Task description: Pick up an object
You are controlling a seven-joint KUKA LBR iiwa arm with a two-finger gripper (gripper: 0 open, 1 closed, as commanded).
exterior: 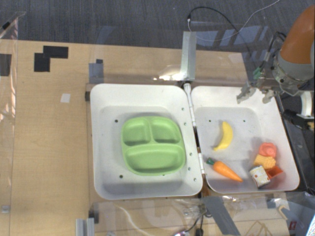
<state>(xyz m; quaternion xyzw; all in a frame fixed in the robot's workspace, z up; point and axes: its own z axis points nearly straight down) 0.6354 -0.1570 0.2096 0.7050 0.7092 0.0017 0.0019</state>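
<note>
Above the far right corner of the right bin (275, 132), the gripper (255, 96) hangs with its two fingers (242, 95) spread apart and nothing between them, a released pose that suits an approach rather than a carry. It sits clear of every object, likely because the arm (298, 43) reaches in from the right and has not yet come down on a target.

Below it, near the bin's middle, lies a banana (224, 136), apart from its neighbours and so probably the easiest pick. A carrot (225, 169) lies slantwise near the front wall. In the front right corner a pink piece (267, 149), a yellow-orange piece (264, 161) and a small white carton (260, 176) crowd together; what the first two are is hard to tell at this size.

The left bin (103, 132) holds a green divided plate (153, 145), flat at its centre. Both bins rest on the desk (44, 146).
</note>
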